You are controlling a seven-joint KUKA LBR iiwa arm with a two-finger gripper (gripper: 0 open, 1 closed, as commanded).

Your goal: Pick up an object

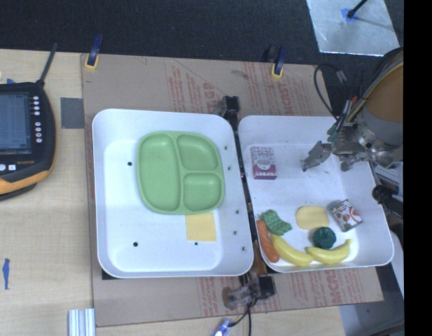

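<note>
The grey two-finger gripper (332, 159) hung over the upper right part of the shallow white right-hand bin (289, 128), its two fingers spread apart with nothing between them, one fingertip (310, 164) pointing toward the bin's middle. Within that right-hand bin, a small red-and-white carton (262, 162) lay flat near the upper left corner, well apart from the gripper. Along the bin's lower side lay a cluster of play food: a long yellow plastic banana (310, 254) curving along the bottom edge, an orange carrot (267, 242) just beside its left end, a leafy green vegetable piece (276, 222) just above the carrot, a pale yellow rounded piece (312, 217) near the middle, and a dark teal rounded piece (323, 238) touching the banana. A second small red-and-white carton (345, 215) stood tilted toward the bin's right side, below the gripper. To the left of that bin, touching it edge to edge, sat the shallow white left-hand bin (110, 187), which held a light green divided plastic plate (179, 171) and a flat yellow square slice (201, 227) just below the plate.
</note>
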